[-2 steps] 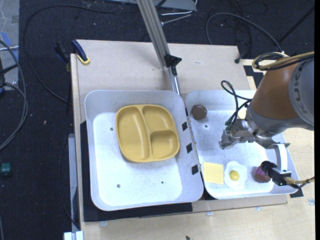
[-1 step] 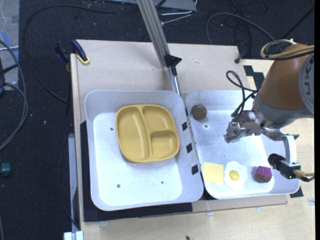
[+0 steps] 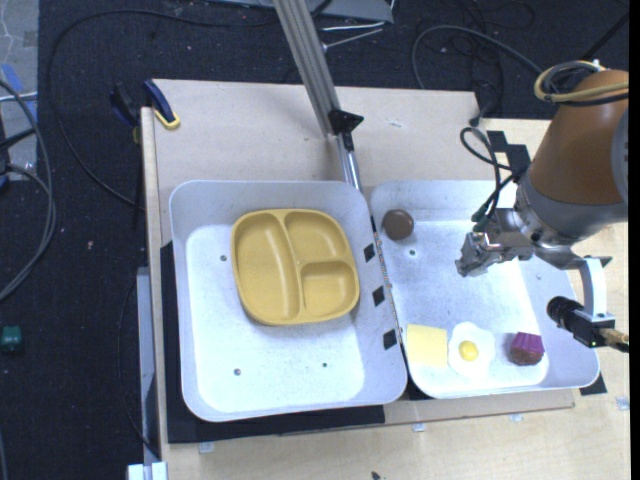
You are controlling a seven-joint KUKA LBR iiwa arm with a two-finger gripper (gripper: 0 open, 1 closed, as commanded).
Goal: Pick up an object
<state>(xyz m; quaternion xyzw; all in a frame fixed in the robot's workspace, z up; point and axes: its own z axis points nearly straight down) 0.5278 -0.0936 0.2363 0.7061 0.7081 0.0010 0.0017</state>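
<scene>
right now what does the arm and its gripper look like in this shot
The arm is bulky and rounded, with a broad orange band above a grey wrist section. Black cables loop along its side, and a yellowish cable curls over the top. The gripper is small, grey metal and blocky.

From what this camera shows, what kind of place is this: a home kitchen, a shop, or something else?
Most likely a robotics lab, not a kitchen. A robot arm reaches over two white bins on a bench, loose cables lie on the dark floor, and the food looks like toys: a fried egg and a divided yellow plate.

brown ball (image 3: 398, 225), yellow block (image 3: 426, 346), fried egg (image 3: 469, 350) and purple piece (image 3: 526, 348) lie in right bin (image 3: 440, 268)
</scene>
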